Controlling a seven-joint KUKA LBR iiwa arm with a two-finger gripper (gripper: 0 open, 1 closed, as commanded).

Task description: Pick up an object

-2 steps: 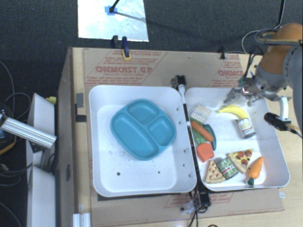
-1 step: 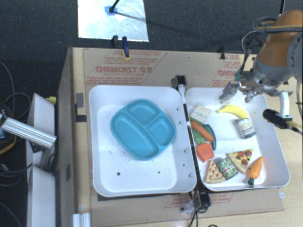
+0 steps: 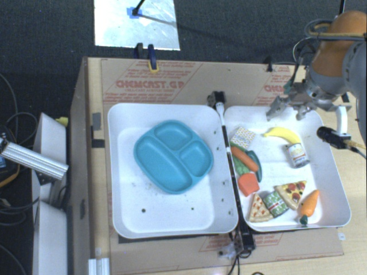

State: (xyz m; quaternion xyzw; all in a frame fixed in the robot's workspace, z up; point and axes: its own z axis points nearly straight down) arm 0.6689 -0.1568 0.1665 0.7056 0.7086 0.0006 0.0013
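My gripper [image 3: 287, 110] hangs over the far edge of the right bin [image 3: 332, 179], its two fingers spread apart with nothing between them. Just below it lies a yellow banana [image 3: 282, 134]. A small can [image 3: 296, 154] sits to the banana's lower right. Along the bin's left side are a checkered cracker block [image 3: 242, 137], a carrot on a dark green piece [image 3: 245, 159], and an orange-red block [image 3: 249, 184]. Near the front lie two pizza slices [image 3: 259, 208] [image 3: 292, 192], a small green packet [image 3: 276, 203] and a second carrot [image 3: 309, 203].
The left bin [image 3: 126, 211] holds a blue divided plate [image 3: 173, 155]. A black clip [image 3: 217, 99] sits at the far end of the ridge between the bins. Cardboard [image 3: 172, 79] lies beneath both bins.
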